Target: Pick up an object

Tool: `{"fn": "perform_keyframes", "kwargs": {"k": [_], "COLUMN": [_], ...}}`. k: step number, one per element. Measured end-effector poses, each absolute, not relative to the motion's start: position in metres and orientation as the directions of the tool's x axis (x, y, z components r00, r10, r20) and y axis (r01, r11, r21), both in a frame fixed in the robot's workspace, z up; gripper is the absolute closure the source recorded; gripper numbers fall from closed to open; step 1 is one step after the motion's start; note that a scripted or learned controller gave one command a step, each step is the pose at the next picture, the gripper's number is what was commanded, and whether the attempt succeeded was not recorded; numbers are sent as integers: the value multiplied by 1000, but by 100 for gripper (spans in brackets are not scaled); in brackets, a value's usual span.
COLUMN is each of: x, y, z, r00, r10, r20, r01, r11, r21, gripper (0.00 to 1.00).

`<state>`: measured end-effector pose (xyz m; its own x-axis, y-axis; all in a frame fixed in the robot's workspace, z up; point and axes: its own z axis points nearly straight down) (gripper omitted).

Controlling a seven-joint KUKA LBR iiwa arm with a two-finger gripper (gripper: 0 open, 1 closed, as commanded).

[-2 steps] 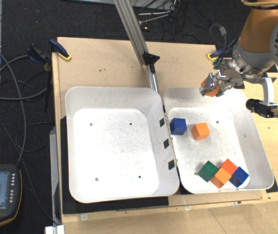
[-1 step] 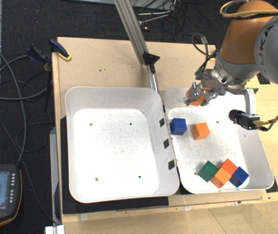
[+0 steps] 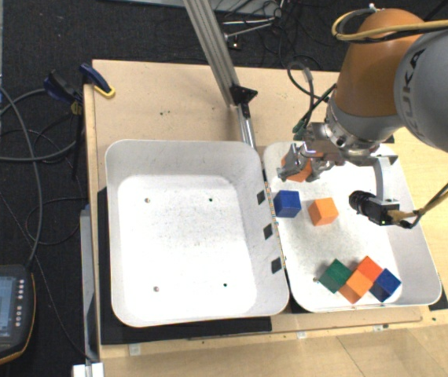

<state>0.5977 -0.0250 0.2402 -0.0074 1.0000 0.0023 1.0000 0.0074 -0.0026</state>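
Two bins sit side by side; blocks [image 3: 323, 210] lie in the right bin [image 3: 420, 277], tool [image 3: 302, 166] at its far end.

One fixed camera looks down at a slant from above on both white bins [image 3: 122, 210], from mid distance.

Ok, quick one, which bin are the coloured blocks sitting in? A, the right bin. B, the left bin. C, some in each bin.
A: the blue block, the orange block and the cluster of blocks near the front corner all lie in the right bin, under the arm.
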Motion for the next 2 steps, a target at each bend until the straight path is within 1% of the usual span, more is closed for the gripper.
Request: {"fn": "perform_keyframes", "kwargs": {"k": [2], "x": [549], "y": [64], "z": [220], "r00": [-7], "r10": [1000], "r20": [2], "r01": [1000], "r11": [7], "r21": [-5], "gripper": [100]}}
